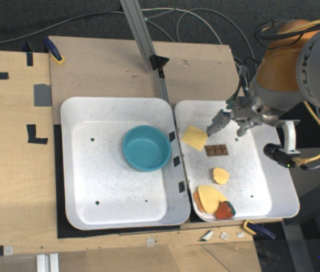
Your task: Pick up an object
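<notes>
While the grey arm with its orange band (287, 61) reaches in from the right, its two-finger jaws (228, 124) hang spread apart and grasping nothing over the right white bin (273, 180). Just beside the left fingertip lies a pale yellow flat wedge (194, 137), with a brown chocolate bar (217, 149) below it. Nearer the front lie a small yellow piece (220, 175), a larger yellow slab (208, 198) and a red piece (225, 209) touching it. A teal round bowl (146, 147) sits upright in the left white bin (92, 180).
</notes>
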Robot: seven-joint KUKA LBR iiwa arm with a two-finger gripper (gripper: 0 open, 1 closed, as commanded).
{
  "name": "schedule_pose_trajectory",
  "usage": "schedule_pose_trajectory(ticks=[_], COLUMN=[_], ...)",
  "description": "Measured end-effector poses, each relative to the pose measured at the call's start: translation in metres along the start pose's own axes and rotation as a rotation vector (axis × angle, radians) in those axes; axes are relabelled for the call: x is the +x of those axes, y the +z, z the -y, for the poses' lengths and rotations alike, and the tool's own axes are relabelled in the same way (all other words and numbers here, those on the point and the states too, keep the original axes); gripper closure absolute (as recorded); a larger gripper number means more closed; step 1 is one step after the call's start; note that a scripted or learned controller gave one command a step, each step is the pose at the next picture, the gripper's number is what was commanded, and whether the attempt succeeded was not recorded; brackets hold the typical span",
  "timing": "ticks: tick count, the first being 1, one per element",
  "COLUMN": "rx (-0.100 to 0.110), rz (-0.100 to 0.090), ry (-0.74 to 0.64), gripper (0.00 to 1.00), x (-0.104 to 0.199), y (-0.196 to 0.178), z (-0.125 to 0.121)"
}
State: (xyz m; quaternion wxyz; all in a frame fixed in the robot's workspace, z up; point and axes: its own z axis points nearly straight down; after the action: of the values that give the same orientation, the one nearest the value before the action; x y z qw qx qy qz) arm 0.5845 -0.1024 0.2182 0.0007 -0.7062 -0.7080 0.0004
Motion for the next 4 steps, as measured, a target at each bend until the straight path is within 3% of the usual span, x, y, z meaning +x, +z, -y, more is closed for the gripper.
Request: schedule_pose_trajectory(ticks=[1, 3, 4], rx=[0.0, 0.005, -0.008], rz=[0.0, 0.0, 0.007], ry=[0.0, 0.001, 0.002], gripper=[0.0, 0.0, 0.0], x=[0.0, -0.002, -0.004], y=[0.0, 0.104, 0.125], z=[0.0, 0.0, -0.003])
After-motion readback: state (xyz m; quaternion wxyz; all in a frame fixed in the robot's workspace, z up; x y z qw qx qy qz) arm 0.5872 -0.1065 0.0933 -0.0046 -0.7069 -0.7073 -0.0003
